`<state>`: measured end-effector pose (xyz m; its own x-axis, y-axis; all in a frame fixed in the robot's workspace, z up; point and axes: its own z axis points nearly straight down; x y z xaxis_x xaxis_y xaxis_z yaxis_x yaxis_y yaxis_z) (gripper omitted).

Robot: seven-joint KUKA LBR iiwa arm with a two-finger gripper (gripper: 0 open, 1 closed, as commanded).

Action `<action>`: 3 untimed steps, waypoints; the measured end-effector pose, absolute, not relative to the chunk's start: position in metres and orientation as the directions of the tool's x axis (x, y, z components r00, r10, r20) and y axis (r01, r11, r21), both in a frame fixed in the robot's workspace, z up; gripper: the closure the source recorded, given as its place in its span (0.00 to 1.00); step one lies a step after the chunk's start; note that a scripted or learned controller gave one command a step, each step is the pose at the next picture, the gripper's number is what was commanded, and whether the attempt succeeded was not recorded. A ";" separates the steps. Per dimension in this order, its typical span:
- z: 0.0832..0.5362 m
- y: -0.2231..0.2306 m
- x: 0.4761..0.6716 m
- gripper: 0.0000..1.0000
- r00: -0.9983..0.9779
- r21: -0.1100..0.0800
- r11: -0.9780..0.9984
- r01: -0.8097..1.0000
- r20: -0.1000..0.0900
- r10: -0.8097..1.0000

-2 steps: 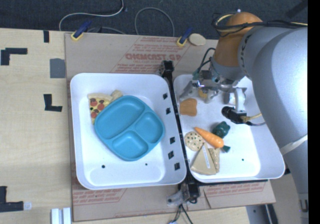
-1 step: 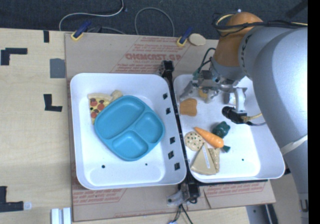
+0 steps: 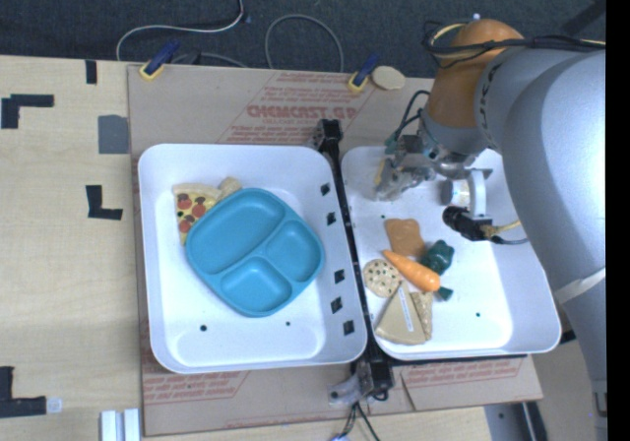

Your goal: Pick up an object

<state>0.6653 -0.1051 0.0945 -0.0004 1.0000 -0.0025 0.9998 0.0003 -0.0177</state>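
My gripper (image 3: pixel 391 176) hangs low over the far left part of the right bin (image 3: pixel 492 331), with nothing visible between its fingers. Just in front of it lies a tan toast-like piece (image 3: pixel 402 233). An orange carrot (image 3: pixel 411 272) with a dark green top (image 3: pixel 436 255) lies nearer the bin's middle. A round speckled cracker (image 3: pixel 380 277) and a pale wedge-shaped piece (image 3: pixel 406 315) sit toward the front. The grey arm with its orange band (image 3: pixel 463 85) comes in from the right.
The left bin (image 3: pixel 162 331) holds a blue divided plate (image 3: pixel 254 249) with a toy pizza slice (image 3: pixel 194 205) tucked under its far left edge. A black divider (image 3: pixel 340 222) runs between the bins. Cables lie on the dark floor behind the bench.
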 end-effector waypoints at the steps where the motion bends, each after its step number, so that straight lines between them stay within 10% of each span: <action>1: 0.094 -0.105 0.665 0.00 0.000 -0.018 0.000 1.000 -0.003 1.000; 3: 0.087 -0.108 0.606 0.00 -0.001 0.006 0.001 1.000 -0.004 1.000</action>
<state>0.6055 -0.1084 0.0871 -0.0007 1.0000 -0.0038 1.0000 0.0007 0.0063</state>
